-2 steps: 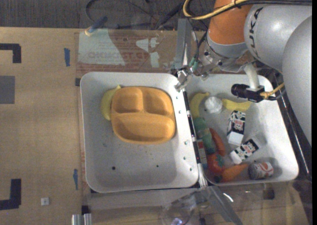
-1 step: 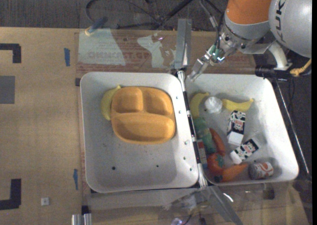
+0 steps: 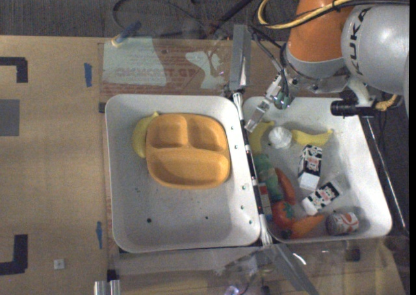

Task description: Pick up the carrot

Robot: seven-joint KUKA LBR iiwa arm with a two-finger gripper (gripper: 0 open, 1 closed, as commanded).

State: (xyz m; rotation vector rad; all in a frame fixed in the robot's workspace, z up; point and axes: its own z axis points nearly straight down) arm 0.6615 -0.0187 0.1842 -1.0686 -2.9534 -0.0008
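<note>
Gripper point(image 3: 268, 106) above right bin point(image 3: 364, 157); carrot point(image 3: 305, 225) inside.

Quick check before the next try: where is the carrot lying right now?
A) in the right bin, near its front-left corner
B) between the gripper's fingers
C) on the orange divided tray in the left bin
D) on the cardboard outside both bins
A: the carrot lies on the floor of the right bin near its front-left corner, well apart from the gripper up at the bin's far-left edge.
</note>
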